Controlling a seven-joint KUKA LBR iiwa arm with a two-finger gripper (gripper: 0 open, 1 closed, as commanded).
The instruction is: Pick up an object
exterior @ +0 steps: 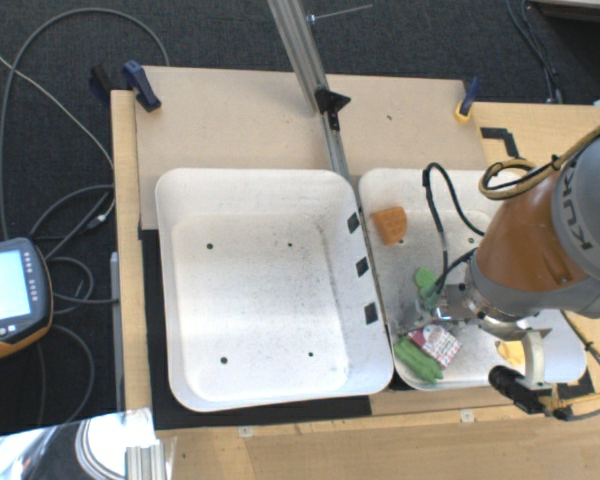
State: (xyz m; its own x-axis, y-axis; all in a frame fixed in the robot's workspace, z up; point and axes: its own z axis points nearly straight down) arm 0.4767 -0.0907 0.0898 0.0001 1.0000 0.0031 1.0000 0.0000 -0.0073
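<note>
Here, the things I could take lie in the right bin (460, 180), near its front left corner: a green piece (421, 359) beside a small packet (441, 343) with a red and white pattern, and a second green piece (426, 282) a little behind them. An orange block (389, 225) sits apart, further back, close to the wall between the bins. A yellow thing (514, 349) lies at the front, partly under my wrist.

My hand (442, 311) is low over the packet and the green pieces, but my own arm covers much of it, so I cannot tell how it stands, or if anything is in it.

To do this step well, I think I should choose one thing only. The packet and the front green piece touch or almost touch, so a careless close may push both to the corner. The packet looks flat and thin; I judge it hard to grip from above. The green piece seems thicker, so it is the better choice. I should come straight down, close slowly, and lift only a little first to check.

The left bin (180, 193) and the worktop (230, 118) do not matter now.
</note>
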